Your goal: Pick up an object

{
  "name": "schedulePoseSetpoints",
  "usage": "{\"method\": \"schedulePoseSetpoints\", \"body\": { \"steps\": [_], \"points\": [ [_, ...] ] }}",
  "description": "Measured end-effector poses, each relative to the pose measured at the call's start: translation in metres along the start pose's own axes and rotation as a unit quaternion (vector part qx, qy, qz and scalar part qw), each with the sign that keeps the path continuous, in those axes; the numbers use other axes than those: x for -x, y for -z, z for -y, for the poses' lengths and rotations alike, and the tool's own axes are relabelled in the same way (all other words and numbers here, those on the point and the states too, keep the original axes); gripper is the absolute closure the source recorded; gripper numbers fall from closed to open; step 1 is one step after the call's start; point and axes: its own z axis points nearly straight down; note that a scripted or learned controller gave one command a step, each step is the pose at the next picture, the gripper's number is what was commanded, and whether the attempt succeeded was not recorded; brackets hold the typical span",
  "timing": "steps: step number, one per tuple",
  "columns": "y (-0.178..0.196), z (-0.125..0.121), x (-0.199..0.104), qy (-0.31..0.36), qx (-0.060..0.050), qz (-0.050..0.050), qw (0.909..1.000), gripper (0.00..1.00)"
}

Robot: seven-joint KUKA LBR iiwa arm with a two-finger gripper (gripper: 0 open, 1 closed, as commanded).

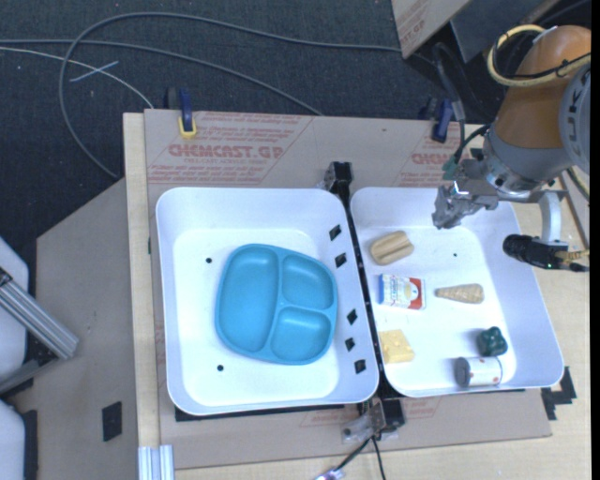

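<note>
The surface (272,141) is a pale wooden board covered near its far edge by a protective film printed with red lettering. Two clamps grip that far edge: a blue and yellow one (187,111) toward the left corner and a blue one (441,117) toward the right. Below and around it lies a dark carpeted floor (281,47), across which thin pale cables (94,56) loop at the upper left. A cardboard box (422,21) juts in at the top. A silver aluminium rail (33,314) crosses the left edge at a slant. Light is even, without hard shadows.
</note>
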Motion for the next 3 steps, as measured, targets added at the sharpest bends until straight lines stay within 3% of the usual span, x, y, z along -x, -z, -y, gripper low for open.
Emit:
{"method": "schedulePoseSetpoints", "body": {
  "steps": [2, 3],
  "points": [
    [0.023, -0.016, -0.113, 0.001, 0.002, 0.0, 1.0, 1.0],
    [0.027, -0.01, -0.171, 0.001, 0.0, 0.0, 1.0, 1.0]
  ]
}}
